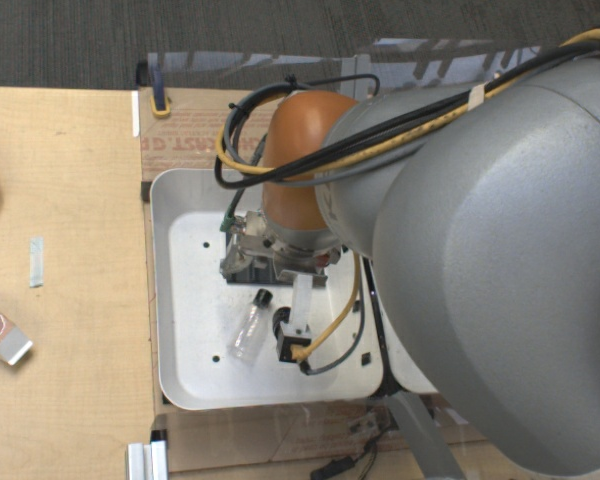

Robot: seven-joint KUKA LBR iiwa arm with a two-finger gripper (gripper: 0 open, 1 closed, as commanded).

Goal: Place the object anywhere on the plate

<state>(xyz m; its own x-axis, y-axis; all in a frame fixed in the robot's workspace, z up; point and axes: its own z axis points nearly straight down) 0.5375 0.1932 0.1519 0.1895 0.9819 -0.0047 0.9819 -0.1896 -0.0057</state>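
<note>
Overhead, the arm (460,218) hangs low over the white bin (180,368), its orange band (300,158) above the wrist

Just beside the gripper (270,268), at its 7 o'clock, a small clear bottle (248,330) with a dark cap lies tilted on the bin floor; whether the gripper is spread or pressed together cannot be told. At 9 o'clock, on the wood bench (60,168), lie a grey strip (36,262) and a wrapped bar (2,334)

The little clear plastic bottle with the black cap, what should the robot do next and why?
Probably lower straight down to grasp it. The clear plastic bottle with the black cap lies flat on the white bin floor, just below the grey arm's wrist, apparently not lifted.
</note>
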